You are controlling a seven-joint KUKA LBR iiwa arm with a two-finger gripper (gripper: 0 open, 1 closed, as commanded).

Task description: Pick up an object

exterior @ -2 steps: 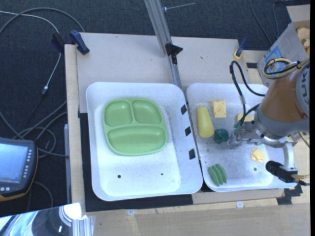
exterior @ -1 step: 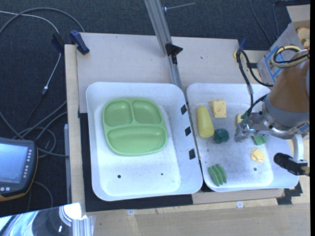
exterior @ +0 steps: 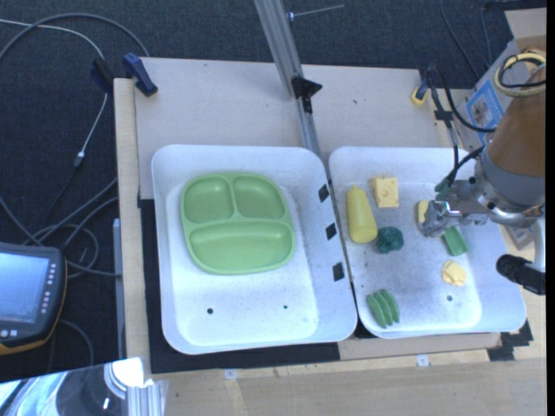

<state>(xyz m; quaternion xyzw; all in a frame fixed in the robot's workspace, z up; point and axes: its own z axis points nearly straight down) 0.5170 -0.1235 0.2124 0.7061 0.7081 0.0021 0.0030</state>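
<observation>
A green three-compartment plastic plate [exterior: 237,224] lies in the left white bin [exterior: 173,310]. A yellow plastic cylinder [exterior: 361,215] lies near the right white bin's [exterior: 486,319] left edge, a ribbed green toy [exterior: 382,307] near its front edge.

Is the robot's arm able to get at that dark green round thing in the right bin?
Probably yes. The dark green ball lies open from above, a little left of the gripper, with bare bin floor between them. The yellow cylinder lies close on its left side, which might crowd the gripper.

arm [exterior: 520,146] cut off at right edge, hand [exterior: 436,217] partly covering a yellow piece [exterior: 422,212]
</observation>
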